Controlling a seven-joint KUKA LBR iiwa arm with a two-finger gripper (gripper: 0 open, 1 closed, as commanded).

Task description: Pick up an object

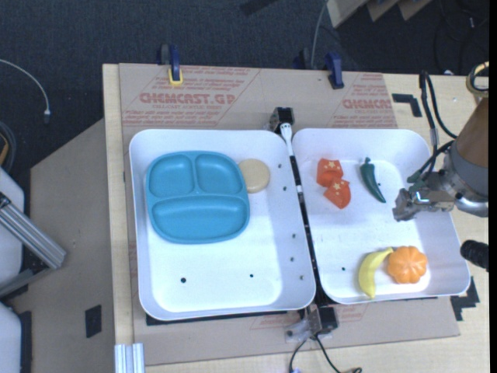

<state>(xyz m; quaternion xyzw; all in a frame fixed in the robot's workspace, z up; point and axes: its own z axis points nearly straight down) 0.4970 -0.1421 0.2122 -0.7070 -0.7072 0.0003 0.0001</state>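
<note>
In the right bin (pixel 349 239) lie two red pieces (pixel 333 183), a dark green pepper (pixel 372 179), a yellow banana (pixel 371 270) and an orange tangerine (pixel 407 264). My gripper (pixel 409 206) hangs over the bin's right side, above the tangerine and to the right of the pepper. Nothing shows between its fingers. The left bin (pixel 225 278) holds a blue divided plate (pixel 199 196) and a pale round cookie (pixel 254 175) at the plate's upper right.
The two bins meet at a dark seam (pixel 299 208) in the middle. Blue clamps (pixel 172 61) hold the cardboard bench top at the back. The arm's body (pixel 474 162) stands over the right bin's right edge.
</note>
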